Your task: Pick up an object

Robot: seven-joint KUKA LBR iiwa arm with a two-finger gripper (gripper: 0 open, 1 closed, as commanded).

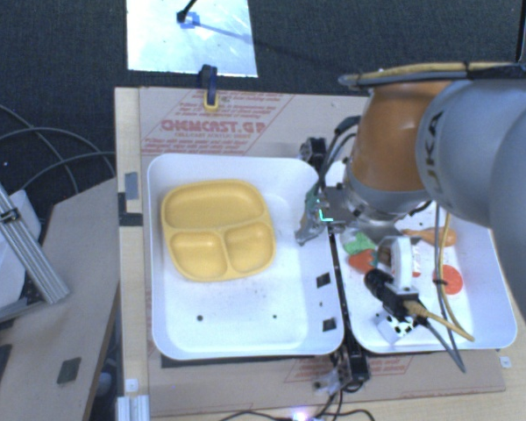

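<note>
Camera view looks down on two white bins side by side on a printed cardboard sheet (245, 117). In the left bin (245, 327), a yellow divided tray (217, 231) lies flat toward the bin's 10 o'clock, and the bin's floor is bare toward 6 o'clock. The grey arm (482, 139) reaches in from 3 o'clock, its orange band (390, 134) above the right bin's 12 o'clock end. The gripper (312, 226) sits at the left bin's 2 o'clock corner, just beside the wall where the two bins meet. It is at 3 o'clock from the tray and apart from it. Whether the gripper is open or closed cannot be told, as the wrist hides much of it. In the right bin (491, 323), a green piece (361, 243) lies at 4 o'clock from the gripper, with a red piece (361, 262) touching it at its 6 o'clock. An orange piece (440, 235) is partly under the arm, and a red-orange disc (449, 279) lies near it at 6 o'clock. A small white piece with dark spots (393, 327) rests near that bin's 6 o'clock rim.
</note>
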